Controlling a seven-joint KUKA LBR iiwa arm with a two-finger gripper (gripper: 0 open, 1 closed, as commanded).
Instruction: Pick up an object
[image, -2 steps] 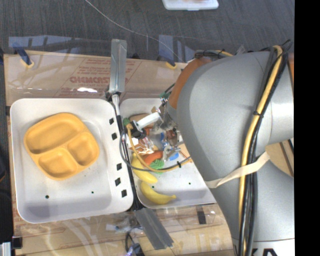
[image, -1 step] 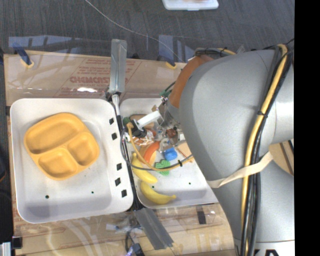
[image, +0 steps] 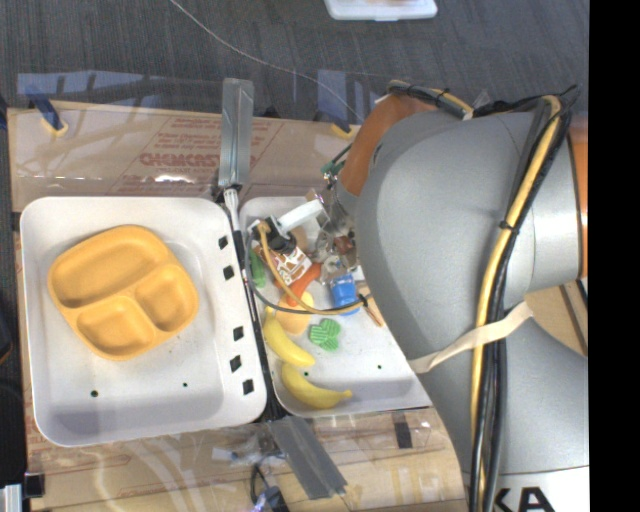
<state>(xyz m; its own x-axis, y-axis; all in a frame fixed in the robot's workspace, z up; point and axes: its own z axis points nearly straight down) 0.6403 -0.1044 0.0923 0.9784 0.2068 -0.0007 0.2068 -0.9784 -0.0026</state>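
Small toys heaped in the right bin (image: 395, 378), under the arm.

The two bananas (image: 300, 365) lie nearest the front wall, likely light, stiff plastic, smooth and curved; best taken across the middle. Beside them sit a green piece (image: 323, 335) and a blue one (image: 342, 291). The claw's state I cannot tell. The left bin (image: 60, 405) holds a yellow divided tray (image: 122, 290).

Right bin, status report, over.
Gripper low over right bin, grasp unclear. Bananas, green piece, blue piece lying loose. Arm covers bin's right side.
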